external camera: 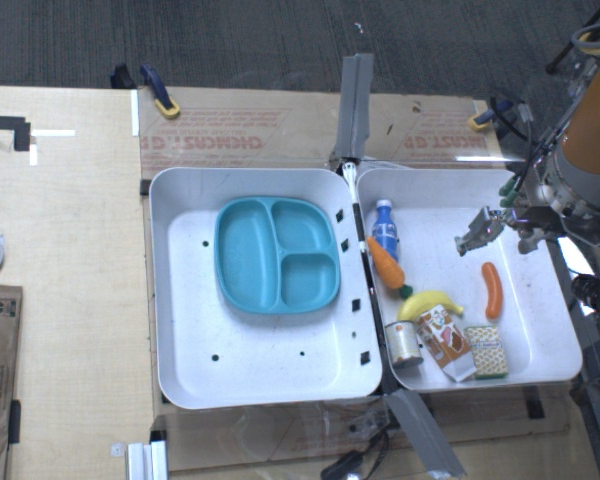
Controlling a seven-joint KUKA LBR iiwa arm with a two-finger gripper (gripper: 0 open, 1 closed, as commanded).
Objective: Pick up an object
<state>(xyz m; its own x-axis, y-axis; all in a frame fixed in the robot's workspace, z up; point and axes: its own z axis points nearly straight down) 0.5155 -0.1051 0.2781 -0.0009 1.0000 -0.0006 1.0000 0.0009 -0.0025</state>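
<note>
Nearest, a box (448, 342), can (401, 343) and banana (429, 304) crowd the right bin's (540, 373) front. A sausage (492, 290) lies just below the gripper (500, 230), which hovers empty, fingers apart. Nothing is picked yet; descending comes next.

Arm (590, 138) (orange band too) cut by right edge

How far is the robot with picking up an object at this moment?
Done: the gripper is already above the right bin. In hand: nothing shows between its fingers. Left: going down and grasping something; the sausage, banana, carrot and bottle all lie in that bin.
</note>
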